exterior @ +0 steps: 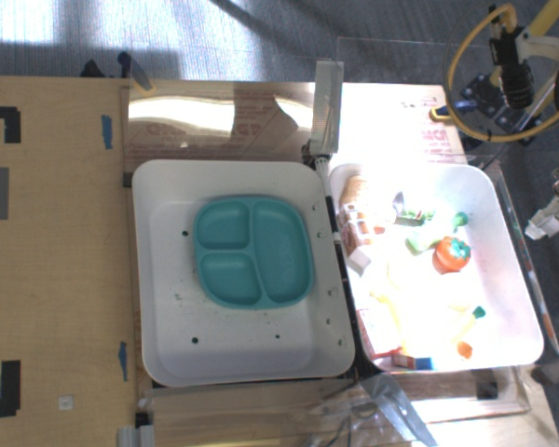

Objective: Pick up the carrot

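We see a teal sectioned plate (254,251) centred in the left white bin (158,277), right white bin (503,250) in glare holding small mixed items, tan cardboard sheet (51,250) at far left

Matt teal plastic plate (254,251) in a smooth white plastic bin (158,277)

Glare washes out the right bin (503,212); small toys perhaps unreadable.

Small orange carrot (464,348), right bin (508,250)
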`<state>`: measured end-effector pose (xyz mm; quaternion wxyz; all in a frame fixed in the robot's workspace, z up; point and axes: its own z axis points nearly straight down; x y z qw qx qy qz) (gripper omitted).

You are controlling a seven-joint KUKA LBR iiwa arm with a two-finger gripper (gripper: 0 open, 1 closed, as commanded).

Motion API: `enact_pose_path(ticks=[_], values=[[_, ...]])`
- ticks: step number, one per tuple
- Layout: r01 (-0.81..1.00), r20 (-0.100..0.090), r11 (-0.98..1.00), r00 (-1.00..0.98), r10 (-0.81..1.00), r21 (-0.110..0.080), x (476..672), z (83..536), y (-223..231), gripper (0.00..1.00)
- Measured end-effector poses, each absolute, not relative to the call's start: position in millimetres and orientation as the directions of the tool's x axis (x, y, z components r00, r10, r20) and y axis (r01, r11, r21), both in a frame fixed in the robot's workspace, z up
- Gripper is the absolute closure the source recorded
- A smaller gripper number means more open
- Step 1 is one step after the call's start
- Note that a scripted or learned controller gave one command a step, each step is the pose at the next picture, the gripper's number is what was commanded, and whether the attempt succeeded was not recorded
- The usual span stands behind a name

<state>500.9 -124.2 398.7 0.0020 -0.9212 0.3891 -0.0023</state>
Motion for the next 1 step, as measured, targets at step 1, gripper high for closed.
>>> enact_pose_path(ticks=[1], values=[[-0.434, -0.007, -0.901, 0.901, -0.434, -0.002, 484.2, 256.4, -105.2, 1.0]])
